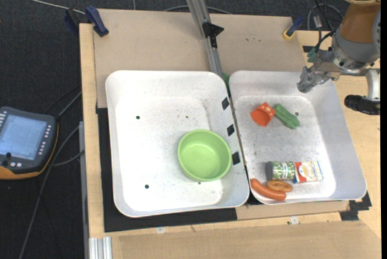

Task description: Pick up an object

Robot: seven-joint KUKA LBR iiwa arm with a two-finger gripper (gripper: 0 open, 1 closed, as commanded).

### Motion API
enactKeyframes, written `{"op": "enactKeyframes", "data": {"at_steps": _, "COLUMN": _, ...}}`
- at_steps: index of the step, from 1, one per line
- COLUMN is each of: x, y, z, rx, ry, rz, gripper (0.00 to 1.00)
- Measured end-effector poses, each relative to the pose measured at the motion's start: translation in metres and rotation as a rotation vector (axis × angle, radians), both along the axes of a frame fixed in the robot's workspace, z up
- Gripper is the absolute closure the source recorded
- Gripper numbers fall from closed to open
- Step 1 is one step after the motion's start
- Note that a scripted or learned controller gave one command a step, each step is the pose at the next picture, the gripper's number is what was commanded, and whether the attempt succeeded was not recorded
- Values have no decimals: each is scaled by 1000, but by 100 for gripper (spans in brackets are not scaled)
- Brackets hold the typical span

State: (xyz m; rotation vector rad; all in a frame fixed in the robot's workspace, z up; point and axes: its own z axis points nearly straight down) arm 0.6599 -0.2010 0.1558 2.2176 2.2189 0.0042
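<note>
Bowl – glossy plastic; bins matt.

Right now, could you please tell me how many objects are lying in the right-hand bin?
4: an orange cup touching a green toy near the bin's middle, a small carton toward the near edge, and a hot dog at the near-left corner. None looks hidden.

Tan bench top carries two shallow white bins side by side on a black mat. Left bin and right bin touch along their inner edges. Blue clamps grip the bench's far edge: one at the left corner, one toward the right.
</note>
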Motion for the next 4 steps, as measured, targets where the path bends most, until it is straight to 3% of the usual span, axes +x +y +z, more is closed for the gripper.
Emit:
{"op": "enactKeyframes", "data": {"at_steps": 1, "x": 5, "y": 9, "z": 58, "rx": 0, "ry": 0, "rz": 1, "gripper": 100}}
{"op": "enactKeyframes", "data": {"at_steps": 2, "x": 5, "y": 9, "z": 54, "rx": 1, "ry": 4, "rz": 0, "gripper": 100}}
{"op": "enactKeyframes", "data": {"at_steps": 4, "x": -15, "y": 107, "z": 46, "rx": 2, "ry": 4, "rz": 4, "gripper": 100}}
